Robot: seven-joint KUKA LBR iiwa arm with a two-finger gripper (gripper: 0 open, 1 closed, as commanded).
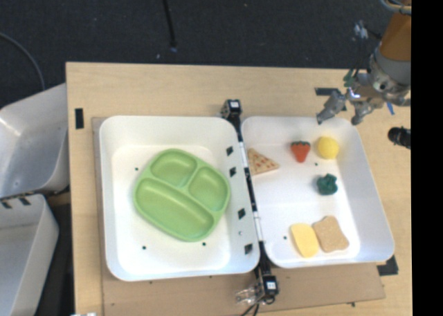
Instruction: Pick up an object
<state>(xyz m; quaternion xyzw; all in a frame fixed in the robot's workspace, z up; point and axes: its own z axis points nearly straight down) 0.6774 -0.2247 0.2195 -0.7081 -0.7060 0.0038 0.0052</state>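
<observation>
Wooden bench (152, 90), two white bins (360, 238), jaws spread apart, empty, above right bin's far rim.

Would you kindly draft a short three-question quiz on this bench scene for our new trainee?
1. True or false: the green divided plate lies in the left bin.
2. Which item lies nearest the gripper? A) slice of toast B) yellow lemon C) green broccoli
3. Fill in: beside the toast, touching it, lies a yellow ____.

Key: 1 true; 2 B; 3 cheese slice.
</observation>
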